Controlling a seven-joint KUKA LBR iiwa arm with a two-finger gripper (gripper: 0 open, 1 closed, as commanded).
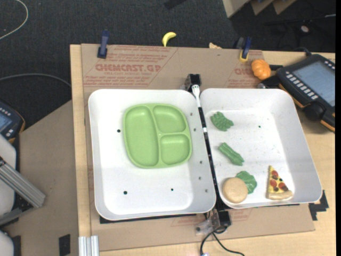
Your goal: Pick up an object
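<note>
In my right-hand bin (pixel 287 108) lie five small things: two green leafy pieces, one further back (pixel 221 122) and one near the middle (pixel 230 153), its long axis running from back-left to front-right; a third green piece (pixel 248 180) toward the front, touching a round tan bun (pixel 234 190) that sits at the front-left of that bin; and one pizza slice (pixel 277 184) at the front-right, its narrow tip pointing toward the back and its crust toward the front rim; the slice lies well apart from the bun. My left-hand bin (pixel 106 185) holds one green divided tray (pixel 157 135) with three compartments, a long one at the left and two smaller ones at the right, set toward the back of the bin. The two bins touch along their shared edge; both rest on one cardboard sheet (pixel 133 63) on the desk (pixel 325 159). As to my gripper, I cannot tell whether it is released or clenched. Beyond the bins I count one yellow banana (pixel 168 38) and one small orange thing (pixel 260 69) at the back, two blue clamps (pixel 103 45) on the cardboard's far edge, and one black handheld pendant (pixel 311 84) at the right.
</note>
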